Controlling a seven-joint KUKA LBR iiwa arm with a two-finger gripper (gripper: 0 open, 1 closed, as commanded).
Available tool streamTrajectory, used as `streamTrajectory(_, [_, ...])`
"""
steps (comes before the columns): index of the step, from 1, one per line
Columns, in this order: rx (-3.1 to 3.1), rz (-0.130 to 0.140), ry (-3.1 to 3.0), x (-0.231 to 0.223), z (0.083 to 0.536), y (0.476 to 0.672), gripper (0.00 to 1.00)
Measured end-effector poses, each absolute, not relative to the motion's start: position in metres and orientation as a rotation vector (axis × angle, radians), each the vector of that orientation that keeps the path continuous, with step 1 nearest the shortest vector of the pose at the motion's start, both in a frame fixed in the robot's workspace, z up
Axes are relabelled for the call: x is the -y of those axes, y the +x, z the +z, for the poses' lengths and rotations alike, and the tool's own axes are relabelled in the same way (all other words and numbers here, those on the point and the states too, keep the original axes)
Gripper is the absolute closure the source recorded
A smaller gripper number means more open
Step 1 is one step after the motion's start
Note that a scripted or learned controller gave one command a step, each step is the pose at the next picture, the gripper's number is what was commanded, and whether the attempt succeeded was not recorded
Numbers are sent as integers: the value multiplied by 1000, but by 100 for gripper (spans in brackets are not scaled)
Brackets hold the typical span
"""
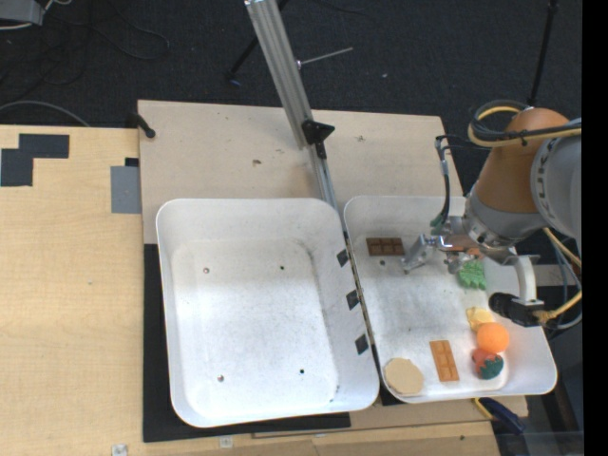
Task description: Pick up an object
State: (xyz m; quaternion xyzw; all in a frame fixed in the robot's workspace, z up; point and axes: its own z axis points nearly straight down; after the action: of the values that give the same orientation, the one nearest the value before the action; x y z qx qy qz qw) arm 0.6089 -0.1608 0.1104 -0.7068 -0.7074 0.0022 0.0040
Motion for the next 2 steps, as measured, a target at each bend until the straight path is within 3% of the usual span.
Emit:
streamTrajectory(1, [2218,4,-2220,159,90,609,0])
streamTrajectory(2, [2214,3,-2224,160,101,609,100])
